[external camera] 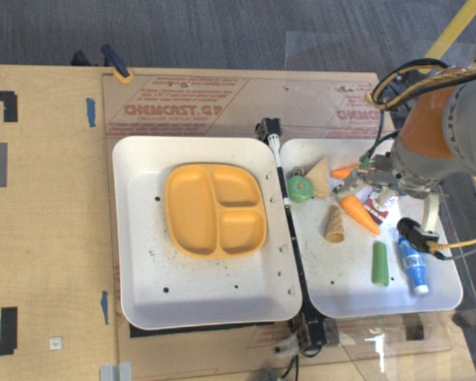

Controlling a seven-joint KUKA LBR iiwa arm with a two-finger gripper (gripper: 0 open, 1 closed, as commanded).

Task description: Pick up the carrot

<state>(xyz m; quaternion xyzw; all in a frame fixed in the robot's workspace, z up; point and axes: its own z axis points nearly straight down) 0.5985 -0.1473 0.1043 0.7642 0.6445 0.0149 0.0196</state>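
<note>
The carrot (359, 214), orange and tapered, lies slanted in the right bin (341, 292), near its middle. My gripper (366, 184) hangs just beyond the carrot's upper end, close over the bin's far right part, and the grey arm with its orange band (425, 130) reaches in from the right. The carrot rests on the bin floor. A red and white packet (378, 206) is partly tucked under its right side.
The right bin also holds a green round piece (300, 187), a tan wedge (320, 175), a small orange piece (343, 172), a waffle cone (334, 224), a green cylinder (380, 263) and a blue bottle (414, 267). A yellow divided plate (216, 209) sits in the left bin (143, 284).
</note>
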